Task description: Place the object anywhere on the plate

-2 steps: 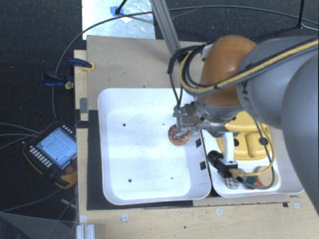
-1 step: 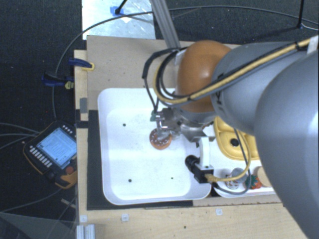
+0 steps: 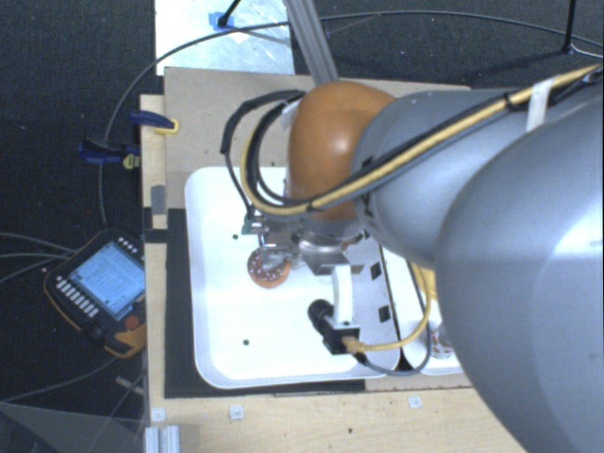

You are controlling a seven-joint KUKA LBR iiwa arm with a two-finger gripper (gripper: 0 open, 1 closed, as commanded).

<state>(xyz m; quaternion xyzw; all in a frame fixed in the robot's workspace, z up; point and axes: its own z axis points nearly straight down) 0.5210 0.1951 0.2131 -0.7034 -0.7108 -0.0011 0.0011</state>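
Overhead view of the bench. Grey arm (image 3: 491,206) with orange band (image 3: 326,144) reaches in from the right over the left white bin (image 3: 212,281). Gripper (image 3: 269,253) sits low above a small round reddish-brown object (image 3: 268,270) lying on the bin floor; whether its tool end is spread or pressed together cannot be told. Handheld pendant (image 3: 99,291) rests left of the bench.

A robotics lab, probably: a grey industrial arm (image 3: 491,187) is reaching over a white bin (image 3: 212,281) on a plywood bench (image 3: 198,111), a teach pendant (image 3: 99,286) is glowing on the dark floor, and cables (image 3: 123,121) are trailing around it.
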